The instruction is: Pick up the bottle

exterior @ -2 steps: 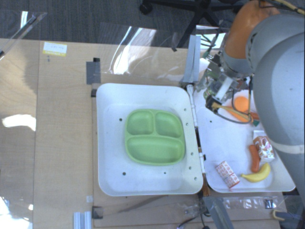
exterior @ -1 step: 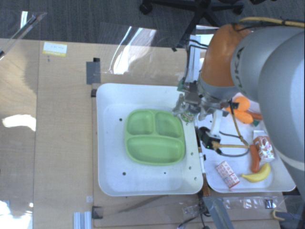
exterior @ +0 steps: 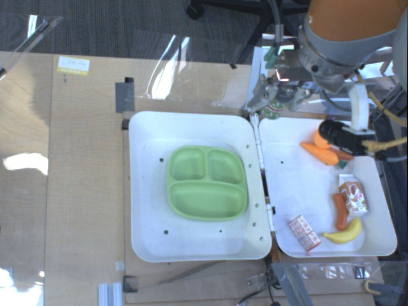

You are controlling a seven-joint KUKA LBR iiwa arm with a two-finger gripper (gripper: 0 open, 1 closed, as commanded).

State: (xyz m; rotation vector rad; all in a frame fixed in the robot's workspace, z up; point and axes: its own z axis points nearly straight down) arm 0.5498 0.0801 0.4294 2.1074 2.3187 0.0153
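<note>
We saw the gripper (exterior: pixel 268 101) low over the far left corner of the right bin (exterior: pixel 294 190), with the wrist leaning in from the right. We judged it was there because the bottle (exterior: pixel 275 111) sat in that corner, a small green and red shape just under the gripper and close against the wall between the bins. The gripper's own body hid the contact, so we could not tell whether it was wide, narrow or closed on the bottle, nor whether the bottle was upright. We thought the corner made for a tight approach, since the rim could block a clean closing. The rest of the right bin's load lay well apart from that corner: a carrot (exterior: pixel 320 153) towards the far right, a packet (exterior: pixel 353 196) and a red stick (exterior: pixel 340 211) beside it along the right, a banana (exterior: pixel 344 233) near the front, and a small box (exterior: pixel 304 232) just left of the banana. The left bin (exterior: pixel 148 146) held a green plate (exterior: pixel 207 183) with three wells, lying flat in its middle, with nothing in the wells.
</note>
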